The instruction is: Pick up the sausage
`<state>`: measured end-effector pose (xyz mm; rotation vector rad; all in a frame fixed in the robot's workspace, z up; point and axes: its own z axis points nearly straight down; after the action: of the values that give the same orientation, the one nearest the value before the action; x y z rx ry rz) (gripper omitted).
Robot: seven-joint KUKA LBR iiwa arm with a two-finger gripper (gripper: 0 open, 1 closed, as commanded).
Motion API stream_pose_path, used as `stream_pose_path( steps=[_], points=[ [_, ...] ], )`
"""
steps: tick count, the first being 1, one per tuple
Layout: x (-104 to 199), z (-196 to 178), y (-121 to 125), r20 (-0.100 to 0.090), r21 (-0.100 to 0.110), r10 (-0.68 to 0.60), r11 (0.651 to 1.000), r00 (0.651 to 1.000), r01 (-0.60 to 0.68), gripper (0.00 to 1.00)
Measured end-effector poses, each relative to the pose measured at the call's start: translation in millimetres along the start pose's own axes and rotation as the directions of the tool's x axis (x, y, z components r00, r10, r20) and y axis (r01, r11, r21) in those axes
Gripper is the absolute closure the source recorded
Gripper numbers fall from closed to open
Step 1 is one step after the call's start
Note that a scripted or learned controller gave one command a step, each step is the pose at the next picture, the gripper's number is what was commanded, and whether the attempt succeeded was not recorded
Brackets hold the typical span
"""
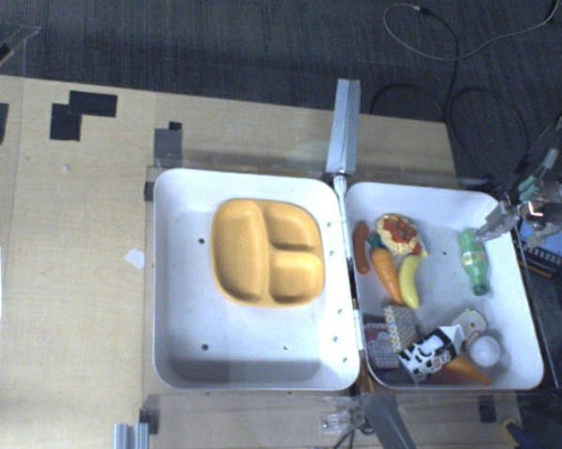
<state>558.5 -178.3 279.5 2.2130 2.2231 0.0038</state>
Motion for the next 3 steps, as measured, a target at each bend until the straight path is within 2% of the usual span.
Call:
stream_pose_path(
  steps=[1,2,3],
  points=[
    [68,88,43,-0.002,-0.001,-0.342,0.94,0.94,0.342,0.0],
    [85,69,56,-0.001,-0.002,-0.326,0.945,0.945,0.326,0.0],
    [91,127,74,-0.002,-0.001,-0.343,0.939,0.939,0.343,0.0]
  ],
)
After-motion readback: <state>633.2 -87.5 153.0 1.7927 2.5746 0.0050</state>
